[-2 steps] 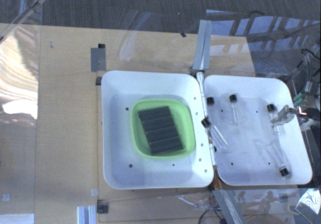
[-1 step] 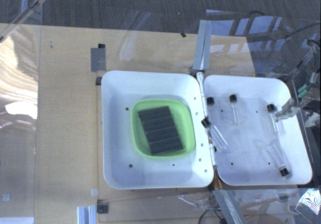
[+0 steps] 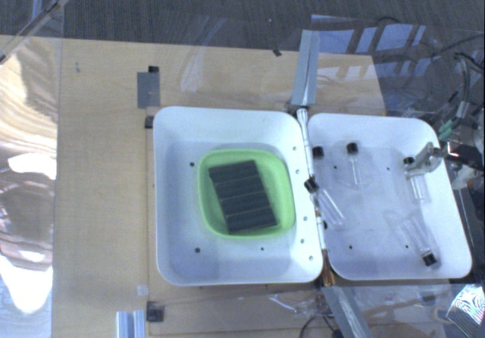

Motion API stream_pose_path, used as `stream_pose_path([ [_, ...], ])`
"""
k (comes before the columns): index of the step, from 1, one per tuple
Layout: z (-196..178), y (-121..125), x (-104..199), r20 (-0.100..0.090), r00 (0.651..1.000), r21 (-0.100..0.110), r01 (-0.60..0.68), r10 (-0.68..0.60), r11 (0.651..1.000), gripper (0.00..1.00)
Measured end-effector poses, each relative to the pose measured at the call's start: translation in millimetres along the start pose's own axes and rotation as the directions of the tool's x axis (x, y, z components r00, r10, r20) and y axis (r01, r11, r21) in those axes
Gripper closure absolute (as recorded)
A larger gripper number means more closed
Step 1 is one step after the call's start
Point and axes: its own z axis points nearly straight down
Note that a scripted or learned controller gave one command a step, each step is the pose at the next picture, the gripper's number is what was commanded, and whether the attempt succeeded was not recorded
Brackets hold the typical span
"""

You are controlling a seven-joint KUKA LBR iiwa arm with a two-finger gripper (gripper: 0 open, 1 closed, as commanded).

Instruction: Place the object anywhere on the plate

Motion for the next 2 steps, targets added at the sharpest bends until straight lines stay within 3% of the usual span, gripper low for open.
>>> stream_pose_path([
  [1,21,3,-17,0.000,0.999,0.003,-0.041,0.041,0.999,0.00],
  [2,31,0,-1,0.000,0.997,0.003,-0.084,0.084,0.997,0.00],
])
